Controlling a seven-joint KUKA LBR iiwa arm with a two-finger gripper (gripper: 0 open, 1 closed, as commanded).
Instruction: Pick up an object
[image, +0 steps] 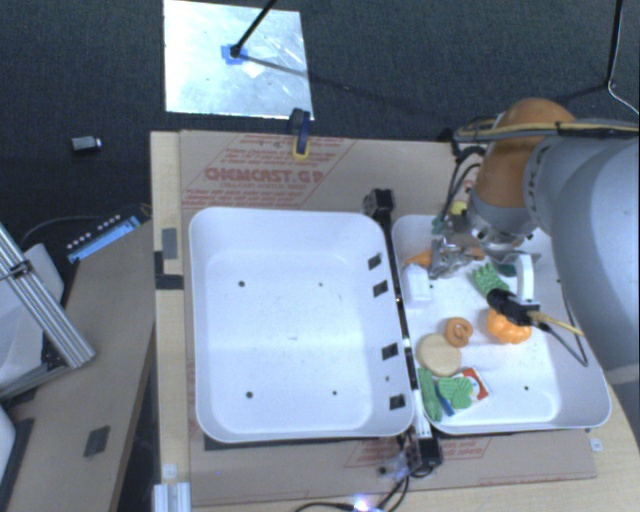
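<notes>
Gripper (452, 256) sits low at my right bin's (575, 400) eleven o'clock corner; its grip state I cannot tell; orange toy (508, 327) lies at its four o'clock.

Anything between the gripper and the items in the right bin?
Nothing visible. The gripper hangs low over the right bin's far end, beside a white block. The orange donut and tan disc lie open nearer the camera.

Robotics laboratory. A grey arm (590, 200) with an orange band reaches over two white bins (290, 320) set on a printed cardboard sheet (265, 170) atop a bench. Dark carpet (80, 70), loose cables (330, 90) and an aluminium frame (35, 300) surround the bench.
</notes>
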